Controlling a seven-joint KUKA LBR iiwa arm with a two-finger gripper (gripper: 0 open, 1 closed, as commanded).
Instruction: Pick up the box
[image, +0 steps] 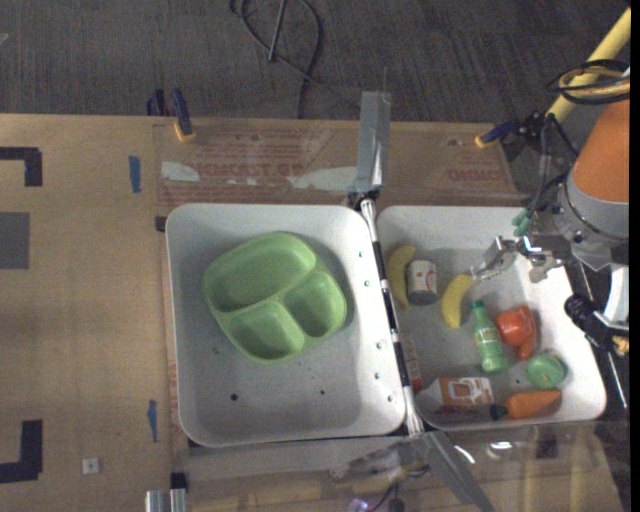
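The box (461, 390) is a small orange and white carton lying flat near the front edge of the right bin (590, 400). My gripper (515, 262) hovers over the back right part of that bin, well behind the box. Its fingers are spread open with nothing between them. The grey arm with its orange band (608, 160) comes in from the right edge.
Around the box lie a carrot (532, 403), a green bottle (488, 340), an orange cup (516, 326), a green round piece (546, 371), two yellow bananas (456, 300) and a small white can (422, 281). The left bin (190, 400) holds a green divided plate (275, 295).
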